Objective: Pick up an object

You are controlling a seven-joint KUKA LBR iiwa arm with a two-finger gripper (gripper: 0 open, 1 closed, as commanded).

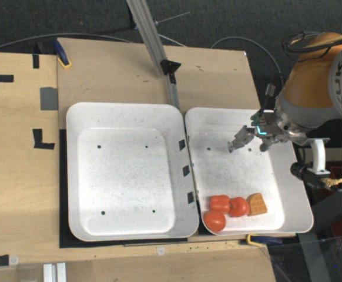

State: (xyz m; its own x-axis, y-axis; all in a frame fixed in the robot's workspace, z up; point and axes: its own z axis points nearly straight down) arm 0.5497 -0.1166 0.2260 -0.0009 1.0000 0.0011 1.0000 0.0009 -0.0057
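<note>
My gripper (251, 144) hangs over the upper right part of the right bin (218, 128), open, with nothing between its two grey fingers. Near the bin's front edge lie three red rounded pieces: one (220, 202), a second (238, 207) beside it, and a third (214, 220) at the front rim. A tan waffle-like block (257, 204) lies just right of them. These objects sit well below the gripper in the view, apart from it.
The left bin (124, 169) stands beside the right one, joined by black clips along the divide. A slanted grey metal post (150, 31) rises behind the bins. The arm's orange-banded body (312, 81) fills the right side.
</note>
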